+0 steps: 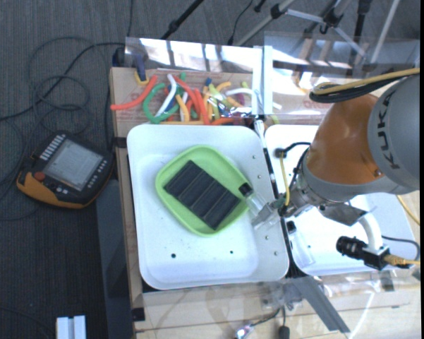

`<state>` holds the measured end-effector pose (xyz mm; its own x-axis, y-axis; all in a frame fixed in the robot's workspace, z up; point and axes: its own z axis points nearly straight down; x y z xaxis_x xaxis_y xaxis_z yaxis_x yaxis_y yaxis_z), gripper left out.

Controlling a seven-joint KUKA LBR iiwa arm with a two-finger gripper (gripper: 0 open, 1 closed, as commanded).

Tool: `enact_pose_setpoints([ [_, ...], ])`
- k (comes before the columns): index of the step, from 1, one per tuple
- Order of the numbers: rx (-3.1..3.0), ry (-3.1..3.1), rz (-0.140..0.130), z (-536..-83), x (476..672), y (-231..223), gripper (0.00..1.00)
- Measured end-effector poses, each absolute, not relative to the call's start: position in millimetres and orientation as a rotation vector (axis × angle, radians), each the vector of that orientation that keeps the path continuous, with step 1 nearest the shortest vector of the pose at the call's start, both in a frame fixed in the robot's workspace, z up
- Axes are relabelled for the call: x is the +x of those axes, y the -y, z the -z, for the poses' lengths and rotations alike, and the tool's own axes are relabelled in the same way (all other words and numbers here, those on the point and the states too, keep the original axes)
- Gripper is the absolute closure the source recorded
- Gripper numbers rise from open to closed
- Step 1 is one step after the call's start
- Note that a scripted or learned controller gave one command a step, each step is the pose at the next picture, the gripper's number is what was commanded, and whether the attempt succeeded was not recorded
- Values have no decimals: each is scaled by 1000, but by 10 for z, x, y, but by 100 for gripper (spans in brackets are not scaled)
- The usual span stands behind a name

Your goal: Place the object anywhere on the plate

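Inspector: Handset (63,168), grey screen and orange casing, on the floor far left of the jaws.

Clerk: And on the surface?

Inspector: Coloured hoses (183,101) in a tangle, left of the jaws and beyond them, past the far wall of the left bin (197,267). Nearer, in that bin, a green plate (171,202) lies just left of the jaws.

Clerk: The task's thing?

Inspector: Dark ridged slab (201,193), flat on the plate and inside its rim, left of the jaws and apart from them.

Clerk: State of the jaws?

Inspector: Cannot tell whether they are released or clenched. They stand low over the left bin's right edge. A small black piece (245,188) sits at the plate's right rim, just beside them; what it belongs to is unclear.

Clerk: Further right?

Inspector: Arm (353,154), its orange band above the jaws, over the right bin (324,260).
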<state>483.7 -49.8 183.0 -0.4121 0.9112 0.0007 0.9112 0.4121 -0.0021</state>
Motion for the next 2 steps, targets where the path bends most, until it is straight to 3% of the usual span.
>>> enact_pose_setpoints([
  [1,-1615,2692,-2,-1825,5257,122,100],
  [2,-1616,2691,-2,-1826,5257,124,0],
])
